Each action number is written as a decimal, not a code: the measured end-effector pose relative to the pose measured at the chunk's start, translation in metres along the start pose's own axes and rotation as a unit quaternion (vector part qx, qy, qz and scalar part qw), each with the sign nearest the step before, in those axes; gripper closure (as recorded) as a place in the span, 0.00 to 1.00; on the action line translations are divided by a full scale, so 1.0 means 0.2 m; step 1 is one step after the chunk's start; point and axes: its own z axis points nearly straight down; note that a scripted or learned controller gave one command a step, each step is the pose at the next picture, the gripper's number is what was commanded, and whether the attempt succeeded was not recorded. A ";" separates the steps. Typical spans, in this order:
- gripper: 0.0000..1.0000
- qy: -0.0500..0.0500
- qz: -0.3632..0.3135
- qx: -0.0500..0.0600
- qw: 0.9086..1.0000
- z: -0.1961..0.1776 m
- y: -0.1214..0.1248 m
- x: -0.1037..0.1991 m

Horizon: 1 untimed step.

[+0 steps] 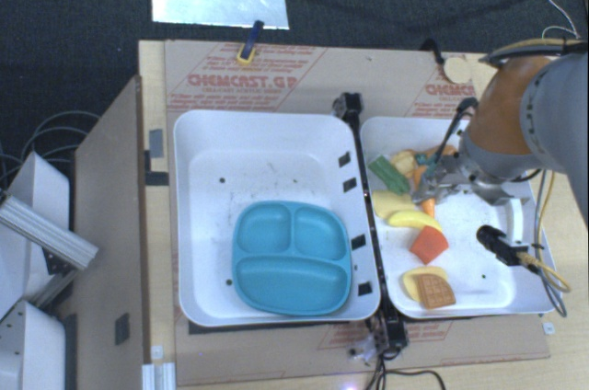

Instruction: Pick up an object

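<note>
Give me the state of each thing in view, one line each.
Hand: low in the right bin, among the toy food; grip unclear.
Blue tray: flat in the left bin, upright, nothing in its compartments.
Green piece: lying in the right bin, next to the hand.
Banana: lying loose below the hand.
Red piece: resting apart, untouched.
Brown piece: lying near the front wall.

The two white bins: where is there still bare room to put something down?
The left bin is bare along its back half, behind the blue divided plate. The right bin has open floor between the red block and its right wall. Its left side is crowded: green piece, banana, the gripper.
</note>
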 end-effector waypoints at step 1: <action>1.00 0.001 0.000 -0.002 1.000 -0.53 -0.33 0.34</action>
